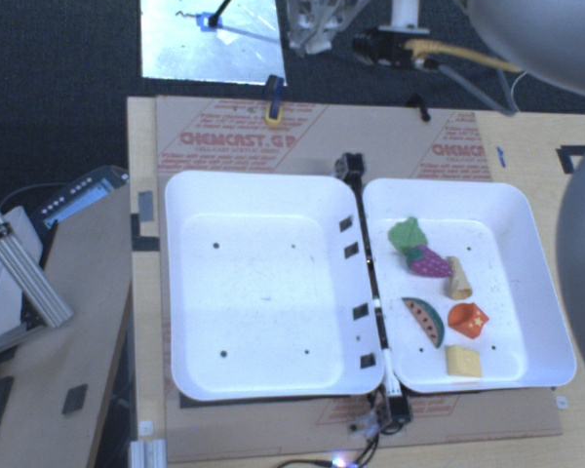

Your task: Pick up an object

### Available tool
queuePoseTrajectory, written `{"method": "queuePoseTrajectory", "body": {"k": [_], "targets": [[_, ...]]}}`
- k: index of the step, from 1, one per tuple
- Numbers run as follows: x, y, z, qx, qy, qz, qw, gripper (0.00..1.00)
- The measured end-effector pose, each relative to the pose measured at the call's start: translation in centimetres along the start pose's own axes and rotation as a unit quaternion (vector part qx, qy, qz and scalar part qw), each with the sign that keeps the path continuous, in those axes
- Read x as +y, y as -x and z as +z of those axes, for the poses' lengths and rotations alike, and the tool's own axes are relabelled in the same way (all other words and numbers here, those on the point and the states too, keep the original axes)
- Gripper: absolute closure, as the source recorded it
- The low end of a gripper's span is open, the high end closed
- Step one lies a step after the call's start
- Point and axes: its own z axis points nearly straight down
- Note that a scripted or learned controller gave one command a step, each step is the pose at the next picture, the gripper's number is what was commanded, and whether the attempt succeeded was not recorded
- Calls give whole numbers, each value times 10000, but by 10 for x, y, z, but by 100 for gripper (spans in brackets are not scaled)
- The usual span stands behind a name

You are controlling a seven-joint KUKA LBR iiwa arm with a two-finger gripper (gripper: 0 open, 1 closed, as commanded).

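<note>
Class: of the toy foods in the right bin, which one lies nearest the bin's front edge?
The pale yellow block; it sits below the watermelon slice and orange piece.

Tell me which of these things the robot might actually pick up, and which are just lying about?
For the job:
toy grapes
watermelon slice
orange piece
yellow block
tan cone
right bin holding them all
gripper, up above the bench

Just lying about:
left bin
yellow clamp
metal sheet
</note>
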Motion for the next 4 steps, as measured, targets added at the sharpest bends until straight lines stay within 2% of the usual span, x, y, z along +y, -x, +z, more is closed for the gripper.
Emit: {"method": "queuePoseTrajectory", "body": {"k": [1,2,3,4], "targets": [[1,-12,-33,-7,-14,17,10000,100],[0,77,9,-31,-51,80,10000,100],[0,76,-34,-11,-9,35,10000,100],[-47,-3,44,-13,-78,-17,10000,100]]}}
